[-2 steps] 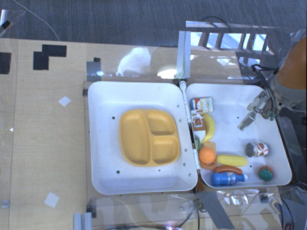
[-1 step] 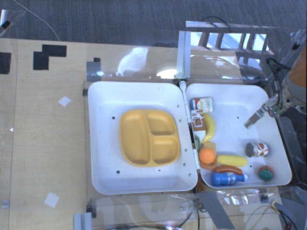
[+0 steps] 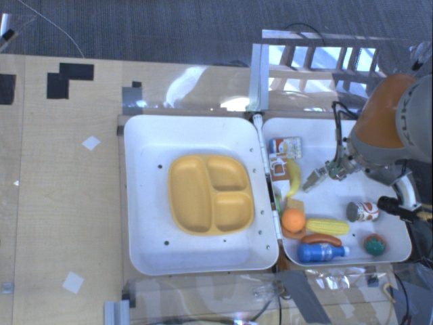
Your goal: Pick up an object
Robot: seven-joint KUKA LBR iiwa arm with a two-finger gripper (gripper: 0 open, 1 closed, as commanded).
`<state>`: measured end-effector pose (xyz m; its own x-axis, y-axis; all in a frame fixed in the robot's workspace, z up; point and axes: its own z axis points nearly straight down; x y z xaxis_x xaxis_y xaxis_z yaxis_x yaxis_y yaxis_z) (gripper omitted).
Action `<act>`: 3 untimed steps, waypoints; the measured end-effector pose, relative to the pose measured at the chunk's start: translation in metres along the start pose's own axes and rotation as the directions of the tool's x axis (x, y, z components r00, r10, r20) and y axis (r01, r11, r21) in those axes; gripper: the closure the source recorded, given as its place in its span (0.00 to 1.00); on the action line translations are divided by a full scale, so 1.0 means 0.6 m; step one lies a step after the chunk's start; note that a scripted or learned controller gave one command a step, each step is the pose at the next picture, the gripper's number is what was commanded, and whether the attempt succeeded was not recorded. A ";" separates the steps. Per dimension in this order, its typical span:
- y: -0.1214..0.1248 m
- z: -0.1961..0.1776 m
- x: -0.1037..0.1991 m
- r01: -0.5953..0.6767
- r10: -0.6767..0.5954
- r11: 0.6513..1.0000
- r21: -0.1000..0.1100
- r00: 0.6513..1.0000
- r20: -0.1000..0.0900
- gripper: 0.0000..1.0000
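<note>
The left bin holds a yellow divided plate, well to the left of the gripper's fingers. In the right bin, a small carton lies up and to the left of the fingers, and a second packet sits just below it; both carry printed labels, but the writing is too small to read. A banana lies just left of the fingers, almost at their tips. Below and left of them sits an orange, with a corn cob, a sausage and a blue bottle stacked lower toward the bin's near edge. A small can with a red and white label, its text unreadable, lies below and right of the fingers, and a green and orange ball-like thing sits lower still.

The arm reaches in from the right, bent down into the right bin, with the gripper pointing left and slightly down. Its fingers look slightly parted and hold nothing. The arm's upper part is cut off at the edge.
</note>
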<state>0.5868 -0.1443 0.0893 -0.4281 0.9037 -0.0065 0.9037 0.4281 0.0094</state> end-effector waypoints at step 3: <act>0.035 0.002 0.003 -0.246 0.246 0.969 0.001 0.969 -0.001 0.00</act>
<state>0.6051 -0.1336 0.0884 -0.1927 0.9812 -0.0033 0.9812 0.1928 0.0094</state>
